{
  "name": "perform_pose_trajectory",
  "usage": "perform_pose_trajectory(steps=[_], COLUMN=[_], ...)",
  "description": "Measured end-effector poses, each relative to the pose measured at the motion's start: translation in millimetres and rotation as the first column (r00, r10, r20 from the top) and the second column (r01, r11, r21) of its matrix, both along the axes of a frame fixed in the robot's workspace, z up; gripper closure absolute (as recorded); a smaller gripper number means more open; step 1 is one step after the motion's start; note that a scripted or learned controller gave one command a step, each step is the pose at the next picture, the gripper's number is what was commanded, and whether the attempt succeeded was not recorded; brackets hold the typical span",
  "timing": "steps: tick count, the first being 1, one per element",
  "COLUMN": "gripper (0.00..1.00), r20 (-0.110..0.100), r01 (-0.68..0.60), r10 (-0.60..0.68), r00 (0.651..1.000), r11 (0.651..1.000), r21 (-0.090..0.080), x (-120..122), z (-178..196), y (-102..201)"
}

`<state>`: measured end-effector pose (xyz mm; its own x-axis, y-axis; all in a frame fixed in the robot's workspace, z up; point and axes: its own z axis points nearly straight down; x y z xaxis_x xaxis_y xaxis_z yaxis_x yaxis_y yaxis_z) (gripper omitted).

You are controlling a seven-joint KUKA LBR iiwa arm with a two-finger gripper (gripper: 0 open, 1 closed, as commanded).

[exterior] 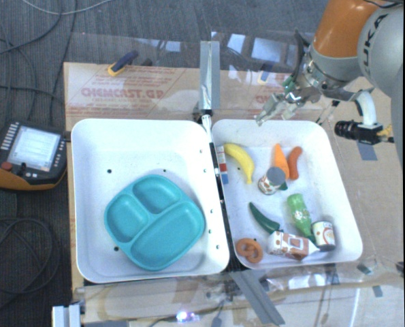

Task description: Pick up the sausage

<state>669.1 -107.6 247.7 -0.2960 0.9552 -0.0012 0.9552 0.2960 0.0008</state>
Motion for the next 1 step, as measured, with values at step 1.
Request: perform_pose_trajectory(steps=[1], gripper=[0.0], r20=[-0.001], r01=[0.001], r10=[-0.001], r00=[1.0], r11=[1.0], r21=[-0.001], x=[-0.2], z=[-0.1], y=[-0.5])
